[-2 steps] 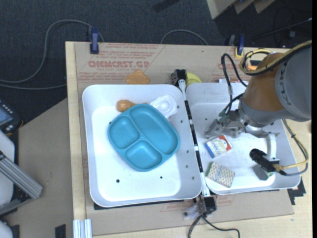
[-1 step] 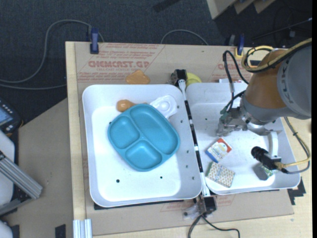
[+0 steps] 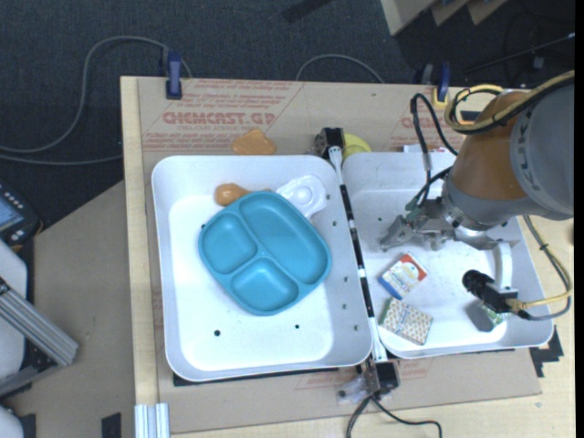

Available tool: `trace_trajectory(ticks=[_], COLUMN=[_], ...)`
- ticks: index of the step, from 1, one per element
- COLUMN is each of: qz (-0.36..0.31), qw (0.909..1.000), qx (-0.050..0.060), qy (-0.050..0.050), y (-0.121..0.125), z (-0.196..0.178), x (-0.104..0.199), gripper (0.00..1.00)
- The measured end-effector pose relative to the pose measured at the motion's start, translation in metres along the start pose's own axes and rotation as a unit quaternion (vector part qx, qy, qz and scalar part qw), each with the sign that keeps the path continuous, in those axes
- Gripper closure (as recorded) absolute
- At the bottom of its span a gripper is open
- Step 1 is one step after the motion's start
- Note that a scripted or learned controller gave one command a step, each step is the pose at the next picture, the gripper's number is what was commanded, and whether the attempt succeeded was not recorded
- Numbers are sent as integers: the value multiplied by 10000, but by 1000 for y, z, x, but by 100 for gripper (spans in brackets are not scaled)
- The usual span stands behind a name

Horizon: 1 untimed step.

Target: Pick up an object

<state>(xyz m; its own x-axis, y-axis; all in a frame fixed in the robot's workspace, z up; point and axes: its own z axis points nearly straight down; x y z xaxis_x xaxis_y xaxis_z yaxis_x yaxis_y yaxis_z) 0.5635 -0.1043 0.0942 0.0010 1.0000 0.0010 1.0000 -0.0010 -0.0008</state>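
In the left bin [image 3: 182, 336] lies a blue divided plate [image 3: 264, 252], with an orange piece [image 3: 230, 192] and a white lid [image 3: 303, 192] by its upper edge. The right bin [image 3: 456, 340] holds a small red-and-white packet [image 3: 402, 275] and a patterned pouch [image 3: 407, 321] just below it. The gripper [image 3: 415, 228] hangs low above the packet, holding nothing; whether its fingers are spread cannot be told.

You've got red lettering on the table [image 3: 219, 117] above the left bin, reading roughly "CHEMCAST GP"; the smaller red print around it is too blurred to read.
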Motion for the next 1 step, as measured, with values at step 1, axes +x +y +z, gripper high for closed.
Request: trace_trajectory(ticks=[1], qz=[0], qw=[10000], qx=[20], qy=[5], y=[-27], z=[11], x=[8], gripper=[0])
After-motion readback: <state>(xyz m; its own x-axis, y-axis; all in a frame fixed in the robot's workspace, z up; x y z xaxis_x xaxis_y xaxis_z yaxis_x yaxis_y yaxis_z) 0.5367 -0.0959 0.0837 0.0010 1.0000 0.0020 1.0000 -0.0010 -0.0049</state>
